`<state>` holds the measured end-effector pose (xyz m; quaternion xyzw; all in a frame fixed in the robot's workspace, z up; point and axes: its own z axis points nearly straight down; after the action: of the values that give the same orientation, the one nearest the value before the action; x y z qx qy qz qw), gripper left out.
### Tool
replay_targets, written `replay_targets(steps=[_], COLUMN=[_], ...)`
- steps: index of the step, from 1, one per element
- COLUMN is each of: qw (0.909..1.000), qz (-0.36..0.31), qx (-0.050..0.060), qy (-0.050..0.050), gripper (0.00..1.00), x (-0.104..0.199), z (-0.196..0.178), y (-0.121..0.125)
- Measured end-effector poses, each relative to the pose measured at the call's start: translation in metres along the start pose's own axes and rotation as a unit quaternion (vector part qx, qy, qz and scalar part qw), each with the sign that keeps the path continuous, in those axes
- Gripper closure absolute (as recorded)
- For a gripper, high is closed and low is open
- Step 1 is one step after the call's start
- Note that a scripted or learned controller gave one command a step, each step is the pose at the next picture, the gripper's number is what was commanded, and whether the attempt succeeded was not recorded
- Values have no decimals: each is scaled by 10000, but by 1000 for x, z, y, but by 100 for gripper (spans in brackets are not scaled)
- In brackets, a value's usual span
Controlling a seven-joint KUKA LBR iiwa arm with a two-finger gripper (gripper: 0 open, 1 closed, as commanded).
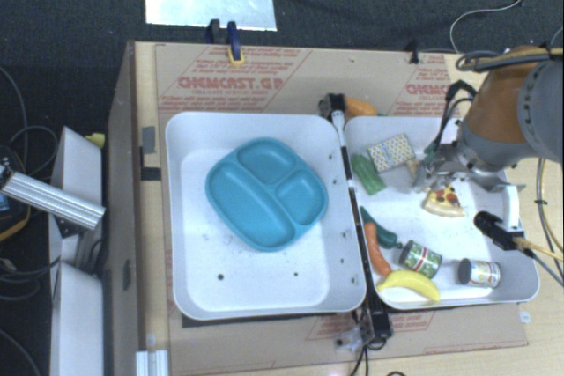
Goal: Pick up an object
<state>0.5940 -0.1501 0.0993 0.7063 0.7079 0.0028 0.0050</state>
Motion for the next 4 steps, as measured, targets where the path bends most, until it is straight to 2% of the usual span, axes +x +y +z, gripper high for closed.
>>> replay_targets(steps=[1,2,3,4], qw=[10000,10000,10000,10000], qz=[7,-10,-4,-8], qx=[34,37,51,39], qy=[7,11,8,6], gripper=[100,100,100,0], x=[-5,-16,-53,-53], z=[-94,-103,-33,-34], y=[-35,35,74,75])
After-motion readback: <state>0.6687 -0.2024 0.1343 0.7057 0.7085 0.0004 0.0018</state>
